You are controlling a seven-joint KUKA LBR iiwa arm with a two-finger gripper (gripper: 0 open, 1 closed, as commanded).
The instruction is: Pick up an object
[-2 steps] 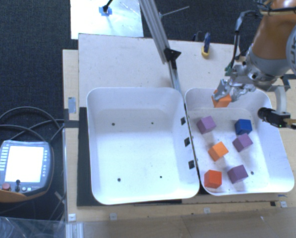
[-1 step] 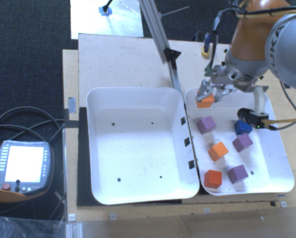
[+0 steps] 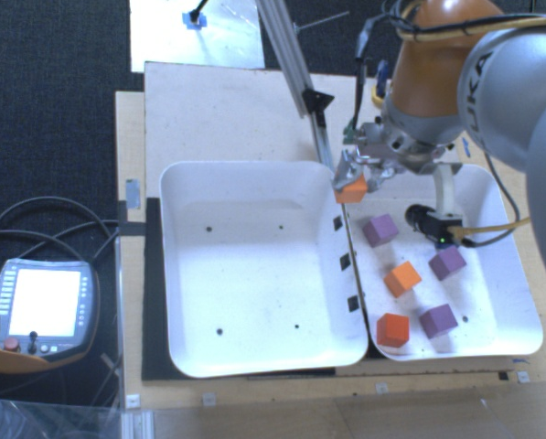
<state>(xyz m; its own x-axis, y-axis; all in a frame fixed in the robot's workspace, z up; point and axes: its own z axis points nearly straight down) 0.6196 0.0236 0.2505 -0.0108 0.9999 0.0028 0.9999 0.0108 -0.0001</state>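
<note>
Dark carpet floor (image 3: 53, 80) around wooden bench (image 3: 227, 108)

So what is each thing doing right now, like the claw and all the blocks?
gripper: shut on the orange block, raised over the bins' shared edge
orange block: held, lifted
purple blocks: lying loose in the right bin
orange cubes: lying loose, same bin

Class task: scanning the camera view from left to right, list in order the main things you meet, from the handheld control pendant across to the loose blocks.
Control pendant → left bin → orange block in the gripper → red block → rightmost purple block.
</note>
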